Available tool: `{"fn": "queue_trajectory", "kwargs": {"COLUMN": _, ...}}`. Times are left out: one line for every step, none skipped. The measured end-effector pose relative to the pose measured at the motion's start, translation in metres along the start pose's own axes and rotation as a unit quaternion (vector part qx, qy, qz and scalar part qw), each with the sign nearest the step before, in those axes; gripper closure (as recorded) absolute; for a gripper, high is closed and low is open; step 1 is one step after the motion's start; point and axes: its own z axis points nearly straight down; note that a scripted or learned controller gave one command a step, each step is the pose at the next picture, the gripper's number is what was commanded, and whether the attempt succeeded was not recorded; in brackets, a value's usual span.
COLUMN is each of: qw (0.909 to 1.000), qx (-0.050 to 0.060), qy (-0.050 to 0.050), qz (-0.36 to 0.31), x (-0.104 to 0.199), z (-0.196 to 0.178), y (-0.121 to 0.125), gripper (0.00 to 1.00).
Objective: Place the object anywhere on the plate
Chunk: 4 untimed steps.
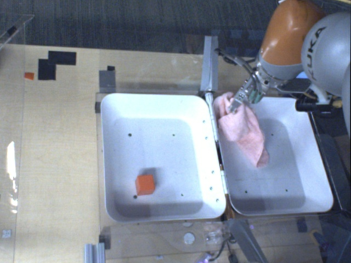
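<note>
Pink cloth [244, 131] hanging pinched in closed end effector [239, 102] over right bin [307, 201]. Better to lift slowly, keeping folds clear of bin wall; no plate visible.

Two white bins [159, 106] [285, 201] on the worktop [55, 163]; one orange block [145, 184] at 7 o'clock, one pink cloth [244, 130] at 2 o'clock.

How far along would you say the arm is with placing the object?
Done: the pink cloth is lifted, hanging from the gripper over the right bin. In hand: carrying it near the divider between the bins. Left: setting it down; no plate is evident, and the orange block sits in the left bin.
</note>
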Motion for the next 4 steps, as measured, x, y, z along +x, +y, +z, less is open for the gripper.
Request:
{"fn": "queue_trajectory", "kwargs": {"qw": 1.0, "qx": -0.002, "qy": -0.003, "qz": -0.002, "x": -0.002, "z": -0.04, "y": 0.003, "gripper": 1.0}}
{"fn": "queue_trajectory", "kwargs": {"qw": 0.9796, "qx": -0.002, "qy": -0.003, "qz": -0.201, "x": 0.041, "z": -0.05, "y": 0.036, "gripper": 1.0}}
{"fn": "queue_trajectory", "kwargs": {"qw": 0.9491, "qx": -0.002, "qy": -0.003, "qz": -0.315, "x": 0.074, "z": -0.056, "y": 0.079, "gripper": 1.0}}
{"fn": "queue_trajectory", "kwargs": {"qw": 0.949, "qx": -0.003, "qy": -0.002, "qz": -0.315, "x": 0.115, "z": -0.06, "y": 0.118, "gripper": 1.0}}
